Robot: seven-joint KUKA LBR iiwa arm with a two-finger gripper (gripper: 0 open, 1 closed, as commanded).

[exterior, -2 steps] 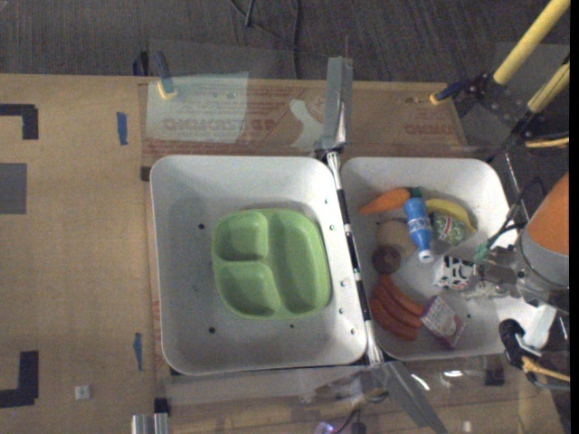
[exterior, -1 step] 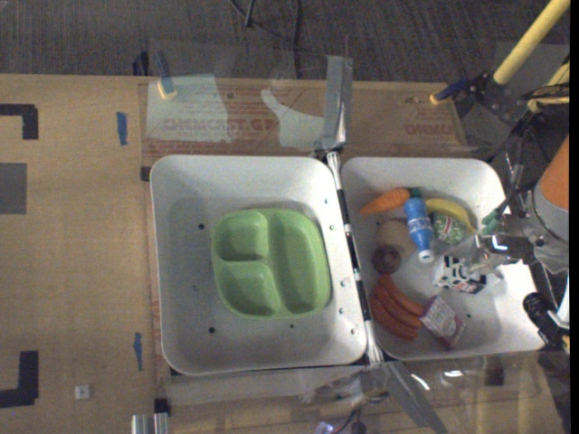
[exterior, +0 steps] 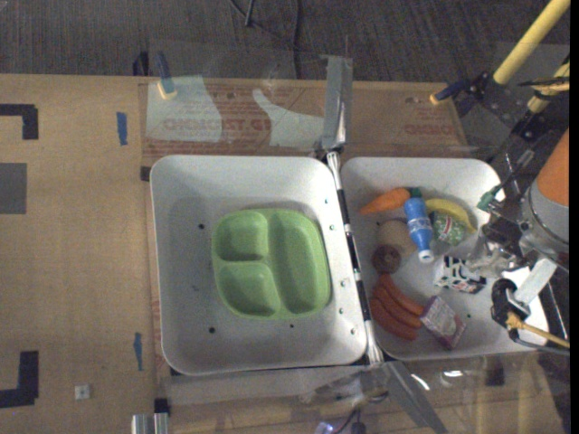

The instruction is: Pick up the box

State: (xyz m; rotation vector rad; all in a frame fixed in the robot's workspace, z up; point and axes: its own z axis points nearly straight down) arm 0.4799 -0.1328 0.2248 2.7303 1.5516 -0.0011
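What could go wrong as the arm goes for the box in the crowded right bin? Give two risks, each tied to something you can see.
1. The box lies right beside the sausages, so descending fingers might push or catch them instead.
2. The gripper sits over the black-and-white carton, not the box, near the right bin's far wall; a short move could grab the wrong item.

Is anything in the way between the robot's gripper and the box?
Nothing visible blocks it. The box lies at the near edge of the right bin, beside the sausages. The gripper is just above and right, over the cow-patterned carton.
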